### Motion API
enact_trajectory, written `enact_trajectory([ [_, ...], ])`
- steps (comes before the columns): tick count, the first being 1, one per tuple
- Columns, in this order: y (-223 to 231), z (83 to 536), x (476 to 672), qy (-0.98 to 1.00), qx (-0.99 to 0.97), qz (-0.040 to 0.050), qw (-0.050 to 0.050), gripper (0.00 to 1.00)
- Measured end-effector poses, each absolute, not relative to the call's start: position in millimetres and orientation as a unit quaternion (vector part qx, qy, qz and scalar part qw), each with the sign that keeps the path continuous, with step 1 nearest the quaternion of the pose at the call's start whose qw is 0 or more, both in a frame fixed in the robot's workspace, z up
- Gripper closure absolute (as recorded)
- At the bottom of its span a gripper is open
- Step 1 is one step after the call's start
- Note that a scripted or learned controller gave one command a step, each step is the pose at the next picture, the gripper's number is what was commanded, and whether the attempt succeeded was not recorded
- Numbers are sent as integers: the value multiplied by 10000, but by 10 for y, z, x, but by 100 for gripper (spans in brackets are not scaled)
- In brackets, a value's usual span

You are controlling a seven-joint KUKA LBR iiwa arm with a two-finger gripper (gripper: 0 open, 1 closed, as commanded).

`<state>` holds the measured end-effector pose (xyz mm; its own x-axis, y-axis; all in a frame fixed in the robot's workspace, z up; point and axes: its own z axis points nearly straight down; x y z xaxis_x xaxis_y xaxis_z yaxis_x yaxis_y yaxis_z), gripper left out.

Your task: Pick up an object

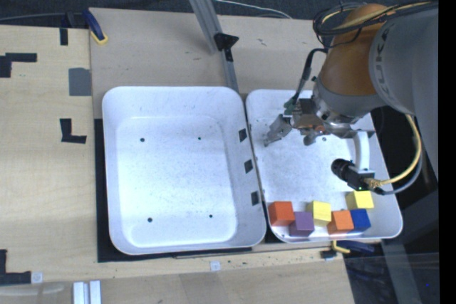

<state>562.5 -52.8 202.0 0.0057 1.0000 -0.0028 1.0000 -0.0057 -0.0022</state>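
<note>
Six blocks lie along the right bin's near edge: orange, purple, yellow, orange, blue, yellow. Gripper hangs over the bin's far part, well apart from them, fingers spread, nothing between. Left bin adjoins.

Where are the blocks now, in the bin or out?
In: all lie inside the right bin, clustered along its near edge, orange block leftmost.
</note>
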Motion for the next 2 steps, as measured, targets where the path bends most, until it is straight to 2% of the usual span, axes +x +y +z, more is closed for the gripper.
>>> enact_trajectory([
  [1, -483, 2013, 5631, 7072, 7071, -9, -7, 0],
  [2, -1851, 1634, 5873, 7070, 7073, -12, -2, 0],
])
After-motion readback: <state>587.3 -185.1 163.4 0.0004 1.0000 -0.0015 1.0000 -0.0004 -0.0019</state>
